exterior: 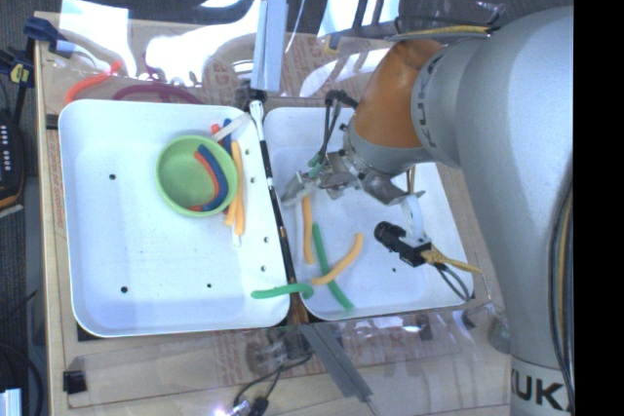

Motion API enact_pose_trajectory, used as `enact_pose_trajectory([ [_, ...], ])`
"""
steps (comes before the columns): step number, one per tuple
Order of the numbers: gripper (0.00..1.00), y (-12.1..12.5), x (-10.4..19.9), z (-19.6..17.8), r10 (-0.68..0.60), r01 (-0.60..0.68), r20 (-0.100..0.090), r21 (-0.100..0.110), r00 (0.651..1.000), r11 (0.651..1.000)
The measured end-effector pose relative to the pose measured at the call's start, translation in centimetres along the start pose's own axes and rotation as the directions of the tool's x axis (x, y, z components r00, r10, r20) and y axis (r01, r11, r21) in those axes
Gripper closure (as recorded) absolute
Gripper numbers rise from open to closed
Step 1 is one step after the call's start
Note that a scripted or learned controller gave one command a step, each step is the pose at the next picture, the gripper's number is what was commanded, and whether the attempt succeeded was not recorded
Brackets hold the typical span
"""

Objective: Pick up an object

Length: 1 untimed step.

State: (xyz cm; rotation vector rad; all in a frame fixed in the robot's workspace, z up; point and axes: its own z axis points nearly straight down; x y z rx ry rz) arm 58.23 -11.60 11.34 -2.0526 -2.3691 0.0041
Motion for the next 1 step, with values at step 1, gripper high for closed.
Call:
enact_pose_trajectory([
  [1,0.00,0.54,0.33,1.73,-0.057,0.057,0.019,-0.011,0.998,0.998],
])
